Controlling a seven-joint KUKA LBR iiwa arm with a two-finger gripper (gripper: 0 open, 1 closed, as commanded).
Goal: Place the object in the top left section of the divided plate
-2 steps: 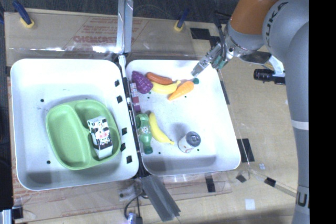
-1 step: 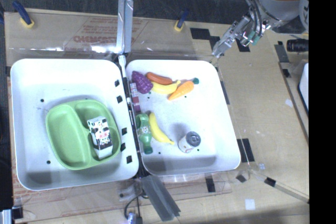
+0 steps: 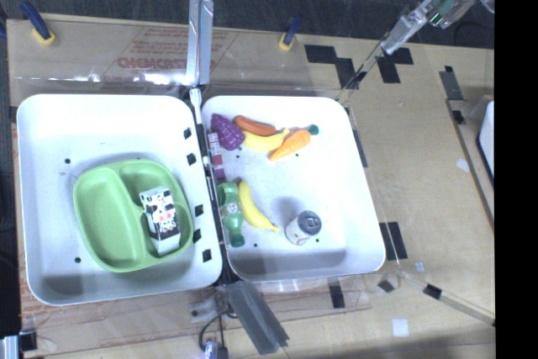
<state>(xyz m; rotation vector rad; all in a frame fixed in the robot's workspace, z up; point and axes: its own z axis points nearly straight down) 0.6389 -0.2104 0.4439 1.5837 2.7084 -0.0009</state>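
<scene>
Two white bins sit edge to edge; the left bin (image 3: 42,181) holds a green divided plate (image 3: 105,219), its right compartment bearing a cow-print carton (image 3: 161,217). Open floor remains around a can (image 3: 303,226) in the right bin (image 3: 357,206). Gripper (image 3: 357,78) hangs above the bench past that bin's far corner, grip state unclear.

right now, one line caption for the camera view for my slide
Milk carton lies in the green divided plate in the left bin; toy food fills the right bin, with the arm raised at upper right.

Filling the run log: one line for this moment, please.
arm: upper right, off bins | gripper: away from objects | milk carton: in green divided plate, left bin | top-left section: unfilled
</scene>
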